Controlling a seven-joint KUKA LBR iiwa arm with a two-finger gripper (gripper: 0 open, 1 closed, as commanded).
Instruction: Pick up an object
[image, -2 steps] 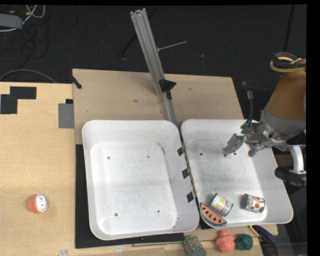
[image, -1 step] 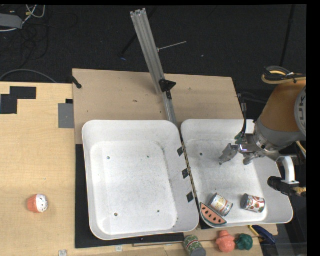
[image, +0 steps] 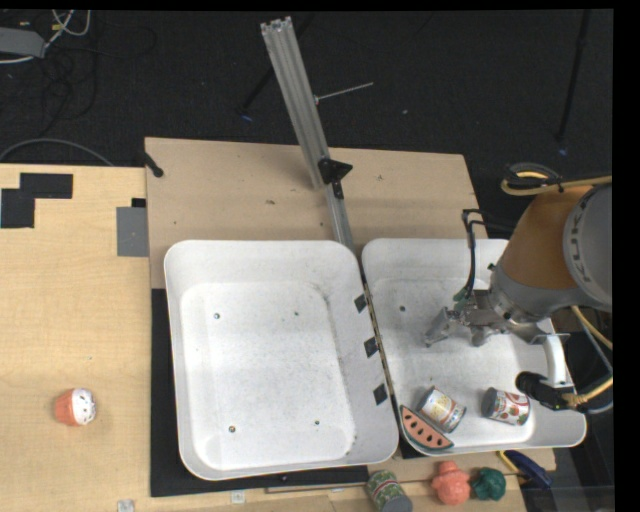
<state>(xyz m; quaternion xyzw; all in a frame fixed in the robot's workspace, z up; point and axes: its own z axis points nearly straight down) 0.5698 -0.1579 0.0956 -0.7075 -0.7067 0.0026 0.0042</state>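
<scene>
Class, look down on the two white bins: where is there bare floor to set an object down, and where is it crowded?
The left bin offers the widest bare floor, wall to wall. In the right bin, the far-left patch beside the divider is bare. Its near edge is crowded: watermelon slice, tin can and small cup lie in a row, with the gripper just beyond them.

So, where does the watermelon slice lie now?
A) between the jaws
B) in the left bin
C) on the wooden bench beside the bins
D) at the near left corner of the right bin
D: the watermelon slice lies in the right bin, at its near left corner, beside a can.
</scene>
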